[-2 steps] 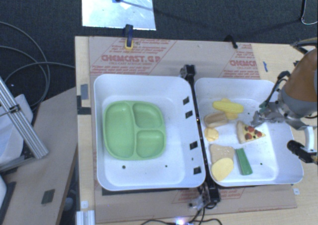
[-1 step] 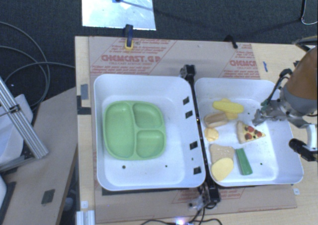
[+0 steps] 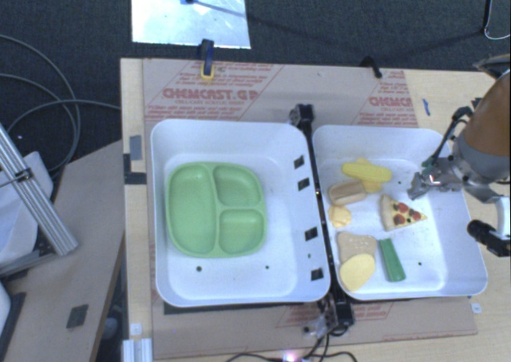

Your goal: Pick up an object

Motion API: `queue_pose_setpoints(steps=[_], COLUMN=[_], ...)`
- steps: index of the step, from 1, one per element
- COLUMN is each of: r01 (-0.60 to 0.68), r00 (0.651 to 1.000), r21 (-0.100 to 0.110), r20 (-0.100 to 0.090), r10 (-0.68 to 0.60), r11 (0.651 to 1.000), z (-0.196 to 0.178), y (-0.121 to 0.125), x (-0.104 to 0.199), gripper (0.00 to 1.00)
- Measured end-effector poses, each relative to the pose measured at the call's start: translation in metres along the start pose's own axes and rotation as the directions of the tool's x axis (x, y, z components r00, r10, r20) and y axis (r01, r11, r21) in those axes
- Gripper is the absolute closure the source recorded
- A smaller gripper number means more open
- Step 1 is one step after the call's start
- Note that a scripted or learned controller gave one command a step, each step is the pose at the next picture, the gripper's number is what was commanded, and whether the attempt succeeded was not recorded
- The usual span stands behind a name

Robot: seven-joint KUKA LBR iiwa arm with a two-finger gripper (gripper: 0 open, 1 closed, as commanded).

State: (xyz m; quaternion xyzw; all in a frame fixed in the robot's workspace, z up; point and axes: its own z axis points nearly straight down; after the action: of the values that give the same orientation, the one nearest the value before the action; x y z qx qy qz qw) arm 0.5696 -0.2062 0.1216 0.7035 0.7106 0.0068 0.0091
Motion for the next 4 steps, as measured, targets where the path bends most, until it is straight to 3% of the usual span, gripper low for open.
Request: queue_pose_setpoints(steps=[1, 2, 3, 4], r01=[0.002, -0.002, -0.009, -0.004], r00=[1.000, 1.000, 1.000, 1.000], r21=[-0.003, 0.009, 0.020, 0.004], r20=[0.000, 0.001, -0.002, 0.004], r10=[-0.002, 0.002, 0.009, 0.004], r11=[1.000, 1.000, 1.000, 1.000], z=[-0.011, -0.061, -0.053, -0.195], y=[0.001, 0.077, 0.064, 0.054], x=[0.000, 0.000, -0.001, -0.003], gripper=[1.00, 1.00, 1.00, 1.00])
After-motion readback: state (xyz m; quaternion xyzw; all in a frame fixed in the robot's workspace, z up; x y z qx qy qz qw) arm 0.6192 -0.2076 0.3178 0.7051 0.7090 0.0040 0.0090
